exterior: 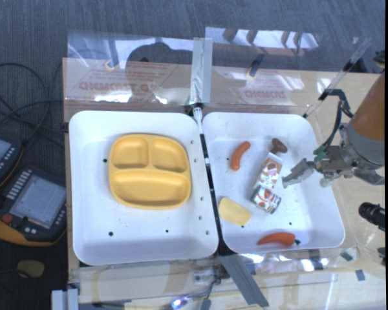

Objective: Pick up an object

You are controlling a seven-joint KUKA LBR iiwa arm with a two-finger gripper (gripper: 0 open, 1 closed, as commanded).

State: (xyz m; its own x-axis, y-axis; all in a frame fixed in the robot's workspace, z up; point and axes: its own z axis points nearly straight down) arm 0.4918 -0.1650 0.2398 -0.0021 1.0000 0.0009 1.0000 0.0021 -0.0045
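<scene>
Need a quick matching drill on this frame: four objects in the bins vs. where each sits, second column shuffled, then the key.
Things:
1. yellow divided plate
2. orange sausage
3. printed can
4. red chili pepper

Places:
A. near the front edge of the right bin
B. middle of the left bin
C. middle of the right bin, lying on its side, next to the gripper
D. back left part of the right bin

Pairs: 1-B, 2-D, 3-C, 4-A
</scene>
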